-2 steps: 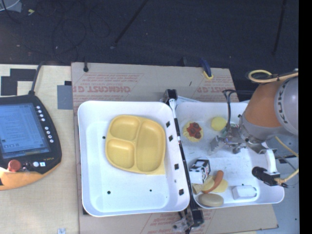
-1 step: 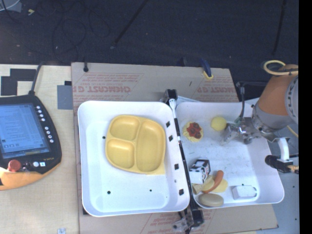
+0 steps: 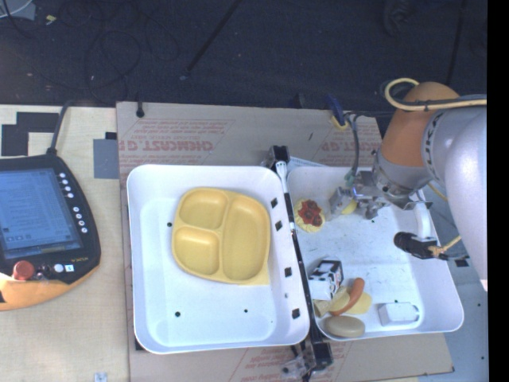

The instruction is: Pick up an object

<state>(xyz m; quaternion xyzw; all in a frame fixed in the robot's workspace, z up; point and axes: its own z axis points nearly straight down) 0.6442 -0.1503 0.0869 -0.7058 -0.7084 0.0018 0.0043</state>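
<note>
My gripper [image 3: 359,197] hangs low over the back of the right bin [image 3: 433,309], under the grey wrist with its orange band. A small yellow bit [image 3: 347,208] shows at its left edge; whether it is held cannot be told. Just left of the gripper lies a round yellow piece with red topping [image 3: 308,213]. At the bin's front sit a black-and-white cube [image 3: 324,274], a red sausage [image 3: 355,290] on a yellow slice [image 3: 358,304], a tan oval [image 3: 344,325] and a white block [image 3: 398,313].
The left bin [image 3: 151,293] holds a yellow divided plate [image 3: 222,234]. A raised divider [image 3: 291,245] separates the two bins. A tablet-like pendant [image 3: 40,217] lies on the bench at far left.
</note>
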